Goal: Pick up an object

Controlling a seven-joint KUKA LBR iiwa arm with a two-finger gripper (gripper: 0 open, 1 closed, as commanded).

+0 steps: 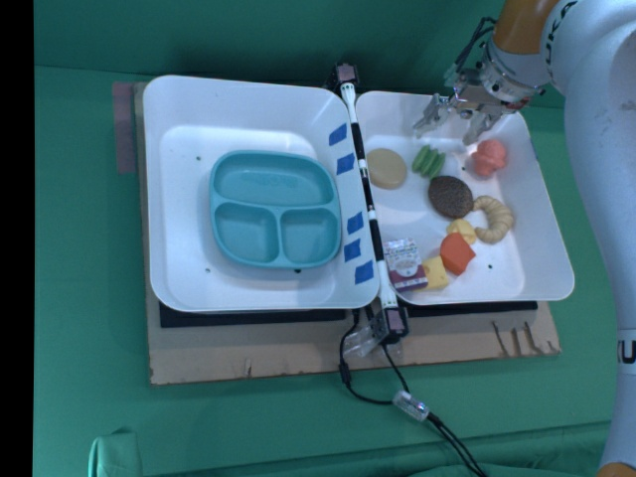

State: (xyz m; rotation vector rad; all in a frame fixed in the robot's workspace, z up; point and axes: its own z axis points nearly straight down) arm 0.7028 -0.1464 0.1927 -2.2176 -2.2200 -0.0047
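- The green-covered bench [248, 28] carries a brown cardboard sheet [248, 351], and on that sit two shallow white bins side by side.
- The grey arm [606, 167] comes in from the right, its orange band [532, 3] just above the wrist, bent over the far part of the right bin [537, 266].
- The left bin [184, 117] holds a teal divided plate [273, 209] with three compartments, lying flat near the bin's middle.
- Blue tape squares [345, 164] run along the left bin's right edge, beside a black-and-white rod [363, 182] lying between the bins.
- A black cable [437, 430] trails from the rod's near end towards the near right.
- The gripper [459, 115] hangs over the far end of the right bin with its fingers spread apart and nothing between them; one fingertip is near the red tomato-like piece [489, 156], though contact cannot be told.
- In the right bin, from far to near: a tan round biscuit [387, 168], a green bean pod [429, 160] just right of it, a dark brown patty [450, 196], and a curled croissant [494, 218] right of the patty.
- Nearer lie a small yellow piece [461, 230], an orange block [457, 253], a yellow cheese wedge [434, 272] and a small printed carton [404, 261], close together.
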